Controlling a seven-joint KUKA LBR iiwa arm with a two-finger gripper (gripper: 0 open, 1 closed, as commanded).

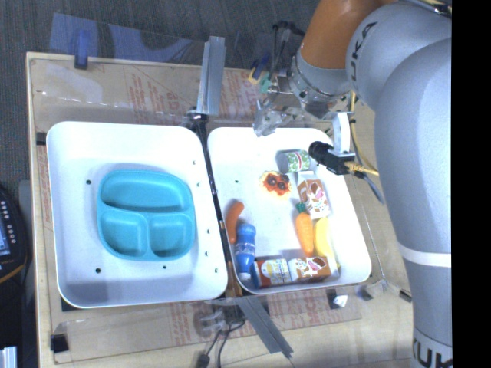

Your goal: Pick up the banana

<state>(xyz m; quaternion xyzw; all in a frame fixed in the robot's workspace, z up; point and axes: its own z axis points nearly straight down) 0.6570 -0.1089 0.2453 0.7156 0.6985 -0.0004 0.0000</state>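
The banana [324, 241] is small and yellow. It lies near the right wall of the right bin [230, 148], pressed against an orange carrot [305, 233] on its left. My gripper [265, 121] hangs over the far left corner of that bin, well away from the banana, and I see nothing held in it. The grey arm with its orange band comes in from the upper right and covers the bench beyond the bin's right rim.
Around the banana in the right bin are a green can [294, 160], a small orange toy [275, 182], a printed carton [313, 196], a red sausage [233, 217], a blue bottle [245, 253] and a flat juice box [295, 269]. The left bin [69, 144] holds a blue divided tray [146, 215].
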